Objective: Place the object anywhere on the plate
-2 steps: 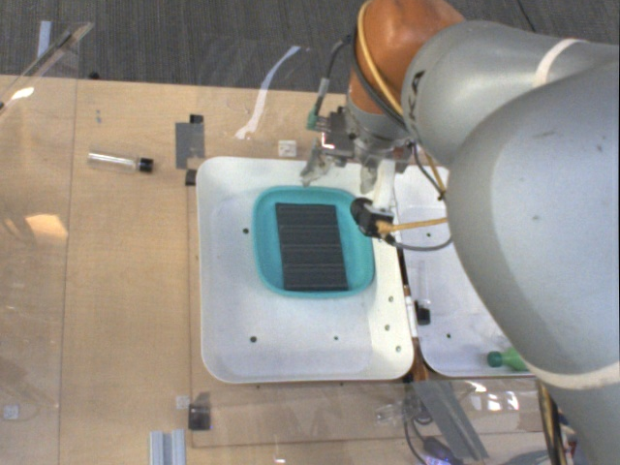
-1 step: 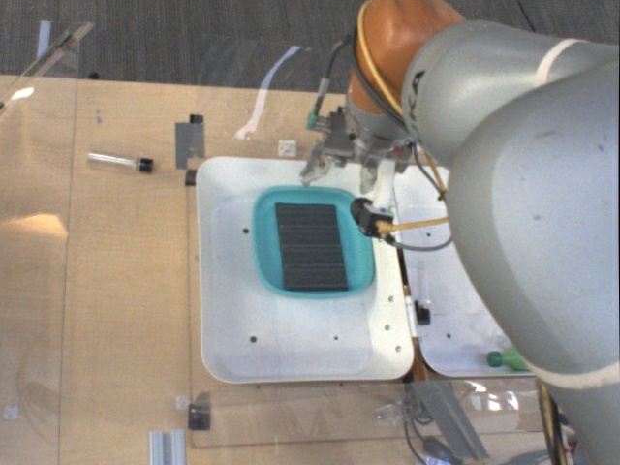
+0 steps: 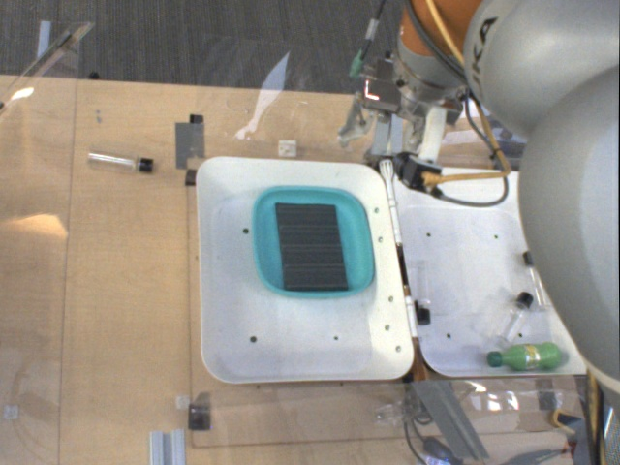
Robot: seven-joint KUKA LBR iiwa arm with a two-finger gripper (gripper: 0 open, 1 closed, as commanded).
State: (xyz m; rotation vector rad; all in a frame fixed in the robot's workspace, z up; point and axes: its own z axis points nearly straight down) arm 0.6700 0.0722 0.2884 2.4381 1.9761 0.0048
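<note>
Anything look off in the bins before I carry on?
The green bottle lies on its side in the right bin, near its front edge, not on the teal plate in the left bin. A dark slatted rectangle covers the plate's middle.

A robotics lab, plainly. A big grey industrial arm (image 3: 552,95) with an orange band leans in over a pale wooden bench (image 3: 97,260), cables (image 3: 475,177) looping off its wrist. Two shallow white bins (image 3: 300,356) sit side by side, pinned in place by small dark brackets (image 3: 190,143) fixed to the benchtop. Clear plastic sheeting catches the light across the wood, and grey office-style carpet (image 3: 194,17) runs behind the bench. Nothing homely here: it is a test rig.
</note>
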